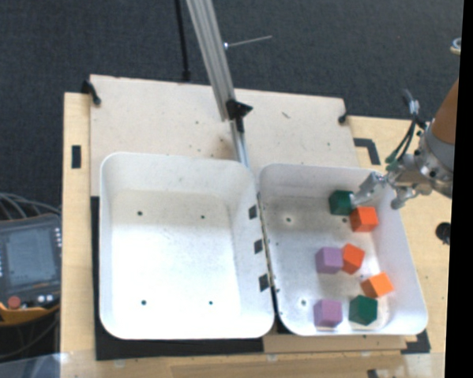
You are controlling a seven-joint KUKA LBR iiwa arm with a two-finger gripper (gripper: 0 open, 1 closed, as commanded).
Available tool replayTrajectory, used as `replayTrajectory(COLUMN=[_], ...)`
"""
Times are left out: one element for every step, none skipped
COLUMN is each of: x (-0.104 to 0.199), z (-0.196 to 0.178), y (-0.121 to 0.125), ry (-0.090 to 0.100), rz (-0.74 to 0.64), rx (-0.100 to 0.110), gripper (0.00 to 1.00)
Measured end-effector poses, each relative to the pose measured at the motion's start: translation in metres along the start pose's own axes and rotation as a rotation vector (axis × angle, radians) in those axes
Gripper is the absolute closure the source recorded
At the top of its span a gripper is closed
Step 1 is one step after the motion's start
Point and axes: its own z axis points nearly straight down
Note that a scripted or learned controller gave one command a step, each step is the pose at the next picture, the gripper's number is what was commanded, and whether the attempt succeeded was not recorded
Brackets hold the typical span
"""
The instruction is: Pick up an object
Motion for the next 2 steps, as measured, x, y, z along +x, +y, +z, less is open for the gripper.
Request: replayTrajectory(x=[-0.007, -0.011], z=[0.044, 0.102], y=[0.003, 0.011], ry=[-0.002, -0.001], rz=[0.005, 0.007], rx=[-0.002, -0.001], gripper=[0.00, 0.00])
